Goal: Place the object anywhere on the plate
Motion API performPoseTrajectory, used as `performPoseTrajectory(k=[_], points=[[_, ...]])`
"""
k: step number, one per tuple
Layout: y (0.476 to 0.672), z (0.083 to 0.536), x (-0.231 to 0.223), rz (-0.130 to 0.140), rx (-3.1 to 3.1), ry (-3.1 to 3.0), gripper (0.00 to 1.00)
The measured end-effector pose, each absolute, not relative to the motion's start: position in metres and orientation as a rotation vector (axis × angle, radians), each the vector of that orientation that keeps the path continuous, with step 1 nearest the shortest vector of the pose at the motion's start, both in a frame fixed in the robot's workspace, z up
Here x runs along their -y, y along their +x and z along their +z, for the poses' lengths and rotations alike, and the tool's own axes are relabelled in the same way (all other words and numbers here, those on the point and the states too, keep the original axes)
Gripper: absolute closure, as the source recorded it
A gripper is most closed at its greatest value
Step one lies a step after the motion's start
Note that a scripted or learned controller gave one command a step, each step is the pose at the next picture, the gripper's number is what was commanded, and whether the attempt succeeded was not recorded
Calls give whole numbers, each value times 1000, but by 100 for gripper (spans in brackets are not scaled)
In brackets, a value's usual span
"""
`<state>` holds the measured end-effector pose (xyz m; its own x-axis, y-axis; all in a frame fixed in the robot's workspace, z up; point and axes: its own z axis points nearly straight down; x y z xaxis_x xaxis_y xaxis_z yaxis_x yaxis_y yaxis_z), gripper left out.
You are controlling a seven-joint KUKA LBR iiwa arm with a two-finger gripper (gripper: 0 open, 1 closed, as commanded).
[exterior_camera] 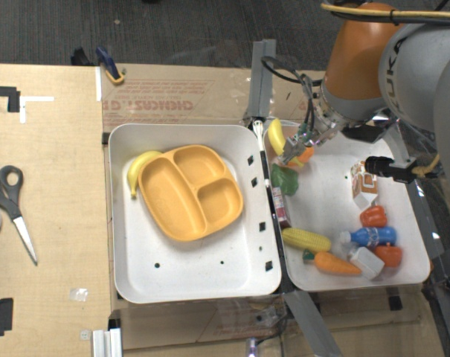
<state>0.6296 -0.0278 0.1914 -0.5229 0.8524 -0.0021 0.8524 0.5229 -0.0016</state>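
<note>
The arm reaches in from the right and its tool [297,141] hangs low over the far-left corner of the right bin [336,277], where several toy foods are crowded together. A small orange piece [306,154] sits right at the fingertips, with a green toy [285,178] just below it and a yellow piece [276,136] leaning against the bin wall beside it. Whether the tool is wide, narrow or closed on the orange piece cannot be told from this angle; wrist and cables cover the gap. That corner is a likely picking spot because the items lie packed against the walls, which probably forces a steep approach from above.

The target, a yellow-orange divided plate [189,190], lies in the middle of the left bin [195,281], tilted on the diagonal, with a banana [139,167] touching its upper-left rim. None of its three compartments holds anything, so the placing step appears not yet done.

The rest of the right bin holds a corn cob [306,238], a carrot [336,264], a blue toy [373,236] and red pieces along the near edge, well apart from the tool. Scissors [15,207] lie on the bench [46,274] to the left.
</note>
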Motion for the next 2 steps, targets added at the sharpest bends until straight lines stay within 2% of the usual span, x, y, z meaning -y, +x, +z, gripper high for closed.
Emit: performPoseTrajectory(k=[1, 2], points=[[569, 191, -48, -2, -2811, 1405, 100], [569, 191, -48, -2, -2810, 1406, 0]])
